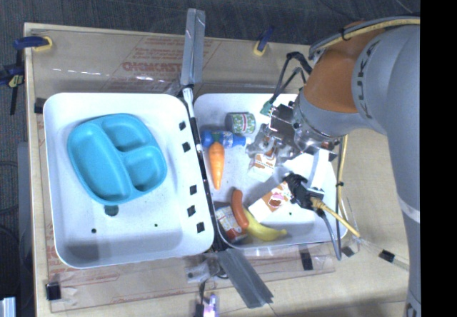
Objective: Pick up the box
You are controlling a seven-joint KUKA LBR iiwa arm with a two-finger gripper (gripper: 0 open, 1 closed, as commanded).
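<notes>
A small brown-and-white box (265,160) lies in the right bin (323,226), near its middle. My gripper (269,141) hangs right over the box's upper edge, reaching in from the right under the grey arm and its orange band. Whether the gripper touches the box I cannot tell. A second small carton with a red-and-white print (277,199) lies lower in the same bin, partly under a black part of the wrist.
The right bin also holds a green can (240,122), a blue bottle (223,140), a carrot (216,163), a sausage (239,208), a banana (268,232) and a wrapped packet (227,220). In the left bin (61,237) sits a blue divided tray (118,156).
</notes>
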